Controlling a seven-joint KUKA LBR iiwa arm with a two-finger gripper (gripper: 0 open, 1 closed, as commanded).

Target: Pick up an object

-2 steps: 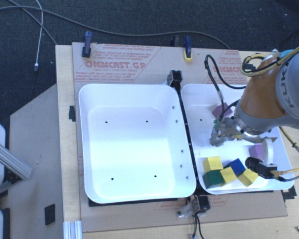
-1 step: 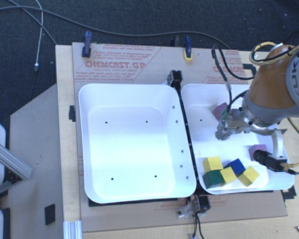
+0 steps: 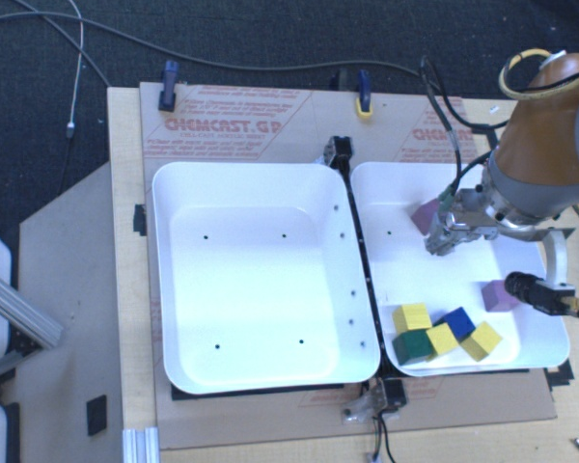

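Observation:
My gripper [image 3: 444,237] hangs over the middle of the right bin [image 3: 386,258], reaching in from the right. A purple block [image 3: 426,216] lies just beside it on its upper left, partly hidden by the gripper. Another purple block [image 3: 499,296] rests toward the bin's right side. Along the bin's front edge sit two yellow blocks [image 3: 411,317] [image 3: 482,340], a green block [image 3: 414,345], a blue block [image 3: 458,321] and one more yellow block [image 3: 442,339] in a tight cluster.
The left bin [image 3: 174,258] stands beside the right one on a cardboard sheet [image 3: 232,114] held by clamps. Cables [image 3: 444,114] run down to the arm at upper right. A black fitting [image 3: 533,291] juts in near the right purple block.

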